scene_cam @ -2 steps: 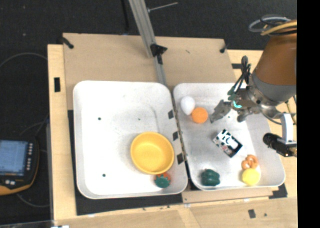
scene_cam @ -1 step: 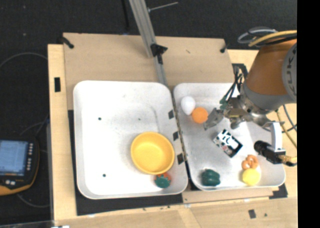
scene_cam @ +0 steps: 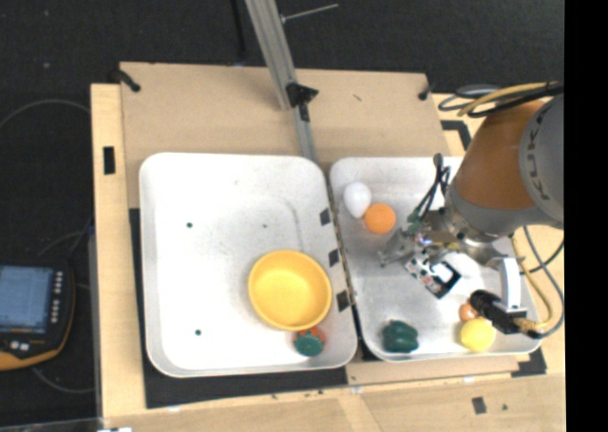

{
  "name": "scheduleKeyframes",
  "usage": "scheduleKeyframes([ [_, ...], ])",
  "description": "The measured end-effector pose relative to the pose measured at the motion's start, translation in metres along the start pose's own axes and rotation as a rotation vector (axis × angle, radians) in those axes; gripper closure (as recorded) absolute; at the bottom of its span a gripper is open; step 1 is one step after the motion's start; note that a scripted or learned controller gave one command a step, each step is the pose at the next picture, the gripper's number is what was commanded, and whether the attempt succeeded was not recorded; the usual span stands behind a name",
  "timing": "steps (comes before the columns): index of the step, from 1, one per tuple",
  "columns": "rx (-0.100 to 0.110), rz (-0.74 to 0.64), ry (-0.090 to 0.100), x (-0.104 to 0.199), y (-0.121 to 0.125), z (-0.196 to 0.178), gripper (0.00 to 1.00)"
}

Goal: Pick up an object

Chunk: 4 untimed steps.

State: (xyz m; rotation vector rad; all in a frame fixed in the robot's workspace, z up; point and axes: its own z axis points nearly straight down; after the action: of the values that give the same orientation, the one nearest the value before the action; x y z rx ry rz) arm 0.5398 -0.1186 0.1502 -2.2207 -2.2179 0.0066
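Note:
My gripper [scene_cam: 414, 252] hangs low over the middle of the right bin [scene_cam: 375, 174], under the grey and orange arm [scene_cam: 503, 174] that comes in from the right. An orange ball [scene_cam: 380, 218] lies just to its upper left, with a white ball [scene_cam: 356, 197] touching that one's far side. Near the bin's front wall sit a dark green object [scene_cam: 400, 335] and a yellow ball [scene_cam: 476, 333], with a small orange piece [scene_cam: 466, 310] just above the yellow ball. Nothing can be seen held at the gripper.
In the left bin [scene_cam: 190, 193] a yellow bowl [scene_cam: 290, 289] stands near the front right, and a small teal and red object [scene_cam: 309, 343] lies in the corner below it. A grey pole [scene_cam: 271, 31] slants down to the divide between the bins.

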Motion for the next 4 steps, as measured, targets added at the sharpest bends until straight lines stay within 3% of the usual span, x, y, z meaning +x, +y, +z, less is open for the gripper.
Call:
scheduleKeyframes([
  [1, -0.028, -0.002, -0.007, -0.002, 0.007, 0.025, 0.0],
  [2, -0.035, 0.005, -0.007, -0.003, 0.009, 0.014, 1.0],
  [3, -0.012, -0.004, -0.001, -0.008, 0.014, -0.03, 1.0],
  [4, -0.014, -0.004, -0.002, -0.017, 0.016, -0.092, 1.0],
])
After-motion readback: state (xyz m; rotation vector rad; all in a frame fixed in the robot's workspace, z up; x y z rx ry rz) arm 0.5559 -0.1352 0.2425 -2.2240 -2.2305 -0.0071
